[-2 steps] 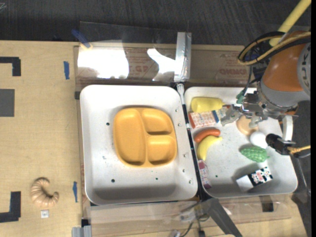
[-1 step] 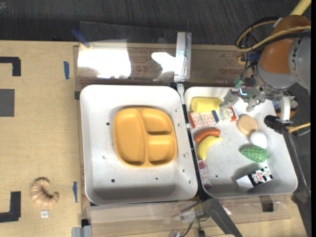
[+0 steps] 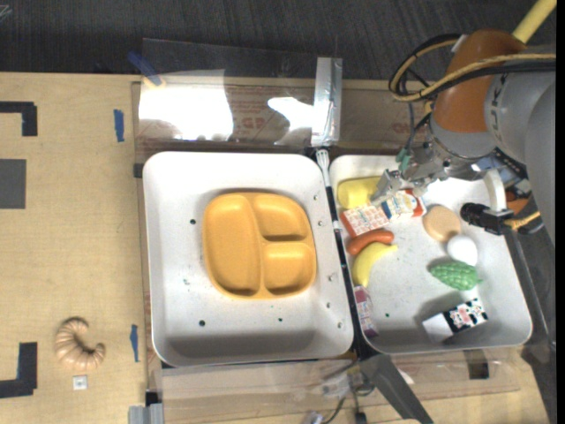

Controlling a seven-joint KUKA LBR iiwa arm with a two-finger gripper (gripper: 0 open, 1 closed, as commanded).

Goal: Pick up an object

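Two shallow white bins side by side on the bench (image 3: 62,193). In the left bin (image 3: 168,201), a yellow divided tray (image 3: 260,241), lying flat near the middle. In the right bin (image 3: 503,316), a scatter of small things: a yellow block (image 3: 353,190) at the back left corner, a red-and-white carton (image 3: 364,219) just in front of it, an orange carrot (image 3: 371,240) touching a banana (image 3: 371,261), a tan egg-like piece (image 3: 441,223), a white ball (image 3: 463,252) beside a green bumpy piece (image 3: 455,275), and a black-and-white cow figure (image 3: 463,316) near the front edge. Gripper (image 3: 395,184) low over the back of the right bin, just beside the yellow block and the carton – fingers too small and blurred to tell whether open or closed, nothing clearly between them. Out on the bench – a coiled tan pastry toy (image 3: 79,343), well apart from both bins.
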